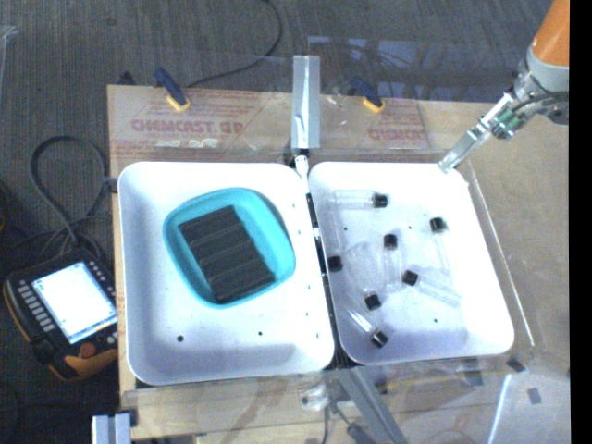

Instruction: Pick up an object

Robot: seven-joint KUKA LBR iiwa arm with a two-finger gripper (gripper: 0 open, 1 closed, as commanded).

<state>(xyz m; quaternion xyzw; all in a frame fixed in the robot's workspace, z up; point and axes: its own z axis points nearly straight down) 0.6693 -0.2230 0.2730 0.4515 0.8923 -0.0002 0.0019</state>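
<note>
Your jaws (450, 163), whether apart or together you cannot tell, hang over the far right corner of the right bin (481, 248), where clear vials (361, 199) with black caps lie scattered, left bin (139, 248) alongside holding a blue bowl (185, 225).

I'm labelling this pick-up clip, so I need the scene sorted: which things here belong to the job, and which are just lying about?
Part of the job:
- clear vials with black caps in the right bin
- claw, at that bin's far right corner

Lying about:
- blue tray with black insert, left bin
- handheld controller
- blue clamps
</note>
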